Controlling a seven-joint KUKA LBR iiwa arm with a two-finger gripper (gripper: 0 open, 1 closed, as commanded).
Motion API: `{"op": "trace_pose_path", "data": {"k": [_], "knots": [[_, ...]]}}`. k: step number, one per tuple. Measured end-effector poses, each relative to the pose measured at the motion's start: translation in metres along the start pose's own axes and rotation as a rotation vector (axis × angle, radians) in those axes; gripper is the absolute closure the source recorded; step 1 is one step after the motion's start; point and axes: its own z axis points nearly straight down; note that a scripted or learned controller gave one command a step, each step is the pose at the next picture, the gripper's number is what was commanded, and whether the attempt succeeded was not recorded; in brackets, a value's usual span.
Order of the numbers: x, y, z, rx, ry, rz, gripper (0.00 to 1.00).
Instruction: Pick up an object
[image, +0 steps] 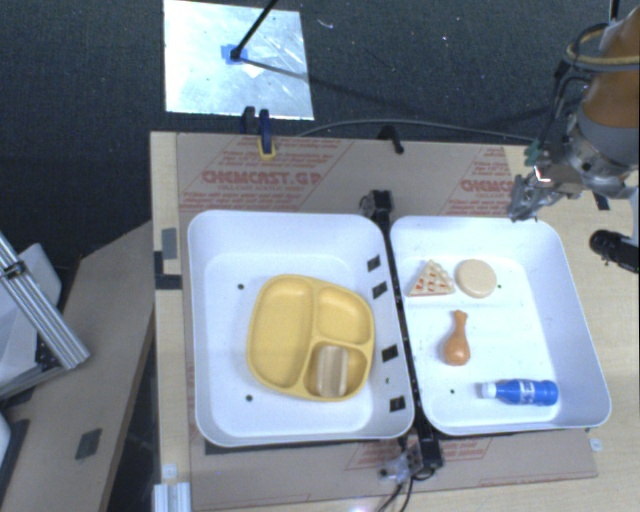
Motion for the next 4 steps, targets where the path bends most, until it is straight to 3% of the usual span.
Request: {"op": "trace_pose_path", "data": {"k": [4], "knots": [[0.186, -0.070, 0.036, 0.009, 0.004, -0.004, 1.00]]}}
